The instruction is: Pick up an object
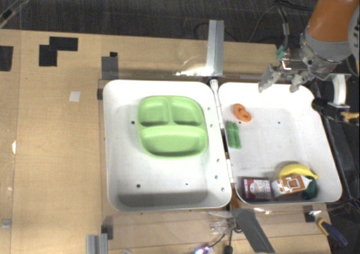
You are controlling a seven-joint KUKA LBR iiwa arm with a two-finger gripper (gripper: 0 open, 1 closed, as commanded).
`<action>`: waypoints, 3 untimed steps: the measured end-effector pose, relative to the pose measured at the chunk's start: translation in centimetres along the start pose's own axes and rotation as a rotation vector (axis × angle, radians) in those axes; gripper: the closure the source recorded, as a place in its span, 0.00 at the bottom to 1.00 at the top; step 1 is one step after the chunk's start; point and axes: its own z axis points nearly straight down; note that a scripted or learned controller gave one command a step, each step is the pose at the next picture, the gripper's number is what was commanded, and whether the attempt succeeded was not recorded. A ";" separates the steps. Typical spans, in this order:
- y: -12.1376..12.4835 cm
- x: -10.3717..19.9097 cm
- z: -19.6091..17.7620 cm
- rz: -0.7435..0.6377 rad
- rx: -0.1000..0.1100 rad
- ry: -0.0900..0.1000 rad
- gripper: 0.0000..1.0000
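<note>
Pale wood bench [50, 157], with black square marks near its far left edge and dark ribbed flooring beyond the far side. Two shallow white bins sit side by side, touching along a metal divider post [216, 48].

Camera view, left bin [121, 185]: a light green divided tray [171, 125] with three compartments lies flat, toward the bin's far half.

Camera view, right bin [281, 129]: a small orange ring-shaped piece [242, 113] near the far left corner; a green flat strip [233, 135] just beside the left wall, close to the orange piece but apart from it. Along the near wall a dark red packet [256, 189], an orange-brown carton [291, 184] and a yellow banana [297, 170] lie bunched together, touching. Printing shows on packet and carton but is too small to read.

Gripper [279, 81] hangs over the right bin's far rim, fingers spread apart, nothing between them. Orange band of the arm [334, 8] above it; cables trail at right.
</note>
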 end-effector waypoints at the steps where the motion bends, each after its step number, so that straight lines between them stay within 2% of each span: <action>1: 3.0 1.2 14.4 -0.031 0.002 0.000 0.00; 2: 0.9 0.0 17.5 -0.095 -0.007 -0.001 0.00; 3: -2.3 1.0 17.4 -0.019 -0.010 0.000 0.00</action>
